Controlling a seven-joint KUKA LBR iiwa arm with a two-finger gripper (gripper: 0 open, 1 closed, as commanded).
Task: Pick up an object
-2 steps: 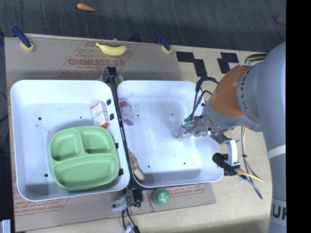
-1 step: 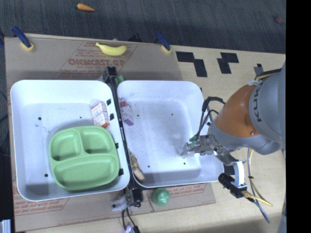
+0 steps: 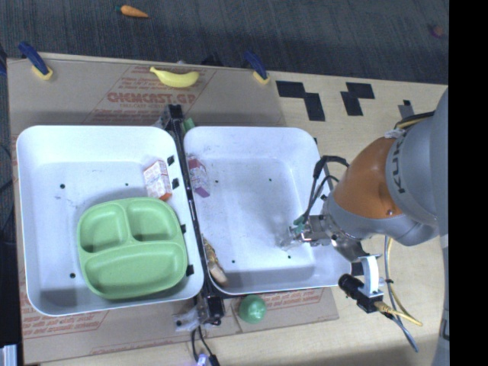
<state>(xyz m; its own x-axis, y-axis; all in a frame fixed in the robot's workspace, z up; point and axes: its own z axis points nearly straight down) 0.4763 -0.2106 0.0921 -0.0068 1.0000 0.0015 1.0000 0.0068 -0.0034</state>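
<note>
My gripper (image 3: 294, 235) is low in the right bin (image 3: 252, 137), near its right wall and front corner, over bare bin floor. A purple and white packet (image 3: 197, 175) lies against that bin's left wall, far from the gripper. A tan object (image 3: 214, 266) rests in its front left corner. The left bin (image 3: 46, 151) holds a green divided plate (image 3: 133, 246) and a small red and white carton (image 3: 157, 180) just behind the plate. The grey arm with its orange band (image 3: 370, 189) hangs over the right bin's right rim.
A green ball (image 3: 252, 309) sits on the cardboard in front of the right bin. A yellow banana (image 3: 175, 76) lies behind the bins. Blue clamps (image 3: 256, 65) hold the cardboard's far edge. An orange item (image 3: 135, 11) lies on the floor beyond.
</note>
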